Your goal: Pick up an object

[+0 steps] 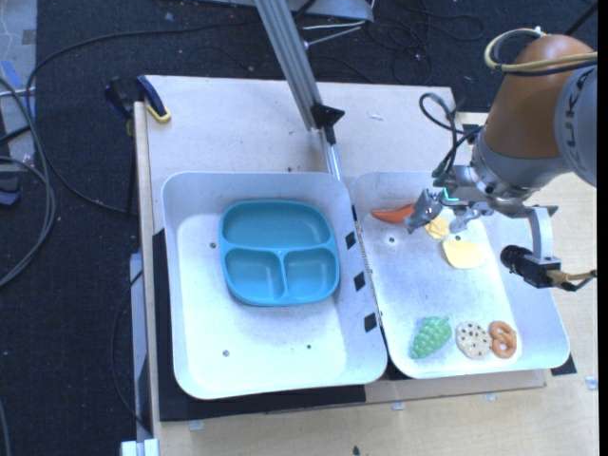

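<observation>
My gripper (439, 218) hangs low over the far part of the right bin (541, 345), and its fingers stand open. A small yellow piece (437, 228) lies right beneath them, between the two tips, not lifted. A larger pale yellow item (465, 254) rests just in front of it. An orange carrot-like piece (389, 214) lies just left of the left finger (416, 218). Near the bin's front edge sit a green bunch of grapes (430, 336), a speckled cookie (471, 340) and a pretzel (502, 338).
The left bin (190, 350) holds a blue divided plate (280, 252). A slanted metal pole (290, 50) comes down from the top to the gap between the bins. The arm's orange band (537, 65) and a black cable fitting (527, 264) stand over the right bin's right side.
</observation>
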